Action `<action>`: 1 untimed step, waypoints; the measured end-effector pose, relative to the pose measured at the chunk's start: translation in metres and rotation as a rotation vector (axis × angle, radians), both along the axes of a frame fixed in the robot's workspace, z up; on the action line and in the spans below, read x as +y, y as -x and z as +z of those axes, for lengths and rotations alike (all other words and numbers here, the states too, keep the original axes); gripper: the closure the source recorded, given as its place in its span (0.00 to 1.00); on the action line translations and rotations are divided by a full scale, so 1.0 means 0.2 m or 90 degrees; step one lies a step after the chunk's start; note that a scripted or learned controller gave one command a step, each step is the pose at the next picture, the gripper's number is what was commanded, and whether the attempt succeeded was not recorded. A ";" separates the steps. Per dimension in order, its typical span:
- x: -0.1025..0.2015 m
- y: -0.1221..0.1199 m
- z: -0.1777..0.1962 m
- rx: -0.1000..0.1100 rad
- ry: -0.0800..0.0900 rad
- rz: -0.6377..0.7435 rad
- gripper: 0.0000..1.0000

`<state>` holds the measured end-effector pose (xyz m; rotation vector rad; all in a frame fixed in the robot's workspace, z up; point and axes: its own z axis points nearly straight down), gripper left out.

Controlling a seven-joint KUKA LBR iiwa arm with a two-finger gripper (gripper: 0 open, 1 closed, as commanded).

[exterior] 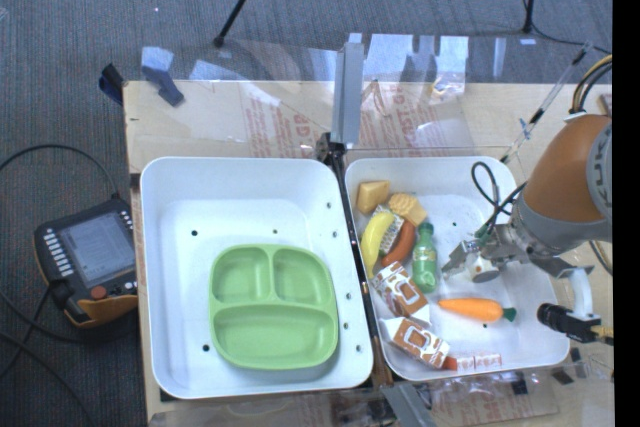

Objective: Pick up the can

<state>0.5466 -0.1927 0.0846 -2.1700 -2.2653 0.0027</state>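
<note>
A robot gripper [470, 260] hovers in the right bin [455, 177] beside a green bottle [425, 258]; its finger state is unclear. Packet labels are unreadable.

I am looking down on two white bins: the left bin [160, 215] is holding a green divided plate [272, 306], while the right bin [530, 340] is holding a banana [375, 237], green bottle [425, 258], carrot [474, 309] and cartons [402, 291]. My gripper [472, 262] is hovering beside the bottle.
</note>
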 end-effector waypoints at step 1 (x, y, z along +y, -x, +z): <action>0.00 0.00 0.03 0.003 -0.002 -0.002 1.00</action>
